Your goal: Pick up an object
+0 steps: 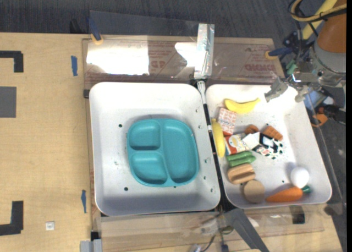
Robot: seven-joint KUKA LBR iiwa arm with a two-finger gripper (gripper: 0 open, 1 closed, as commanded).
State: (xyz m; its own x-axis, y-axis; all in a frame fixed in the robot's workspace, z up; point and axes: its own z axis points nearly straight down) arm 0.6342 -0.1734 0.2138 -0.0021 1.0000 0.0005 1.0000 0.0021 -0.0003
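Two shallow white bins sit side by side on a tan counter point(38, 135). The left bin point(104, 108) holds a teal divided plate point(163, 152) lying flat. The right bin point(316, 152) holds a jumble of toy food — a yellow banana point(240, 104) near the far edge, a hot dog point(241, 173) below a green pepper point(241, 159), a white egg point(300, 177) and an orange carrot point(286, 194) at the near right corner. The pincer point(287, 89) hangs over the right bin's far right corner, its two pale fingers point(273, 91) spread apart with nothing between them, well clear of the banana.
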